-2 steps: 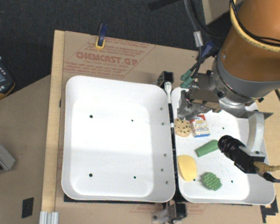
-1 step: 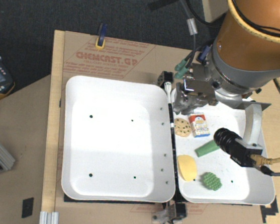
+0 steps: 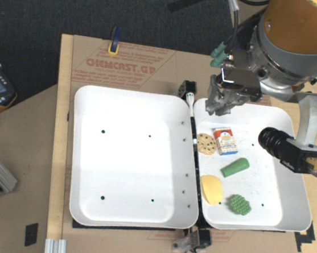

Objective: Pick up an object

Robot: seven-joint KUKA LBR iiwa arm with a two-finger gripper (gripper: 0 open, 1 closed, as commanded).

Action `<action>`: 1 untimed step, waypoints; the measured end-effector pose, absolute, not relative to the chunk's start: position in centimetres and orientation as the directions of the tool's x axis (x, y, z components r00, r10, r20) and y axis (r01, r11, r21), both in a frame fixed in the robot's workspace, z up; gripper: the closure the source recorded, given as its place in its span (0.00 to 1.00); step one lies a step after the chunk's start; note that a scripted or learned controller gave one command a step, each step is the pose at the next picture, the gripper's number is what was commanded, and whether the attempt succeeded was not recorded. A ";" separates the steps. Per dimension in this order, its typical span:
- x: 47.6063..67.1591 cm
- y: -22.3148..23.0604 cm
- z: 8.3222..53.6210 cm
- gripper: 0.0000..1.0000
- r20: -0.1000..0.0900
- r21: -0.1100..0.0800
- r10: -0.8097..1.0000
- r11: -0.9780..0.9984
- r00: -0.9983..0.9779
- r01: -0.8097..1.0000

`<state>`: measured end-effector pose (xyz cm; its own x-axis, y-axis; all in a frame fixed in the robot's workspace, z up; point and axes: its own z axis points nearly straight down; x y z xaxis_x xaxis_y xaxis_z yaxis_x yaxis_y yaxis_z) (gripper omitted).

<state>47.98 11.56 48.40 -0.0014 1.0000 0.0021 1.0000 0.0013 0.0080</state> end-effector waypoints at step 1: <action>47.9 13.8 47.9 1.00 0.000 0.001 1.000 0.003 -0.003 1.000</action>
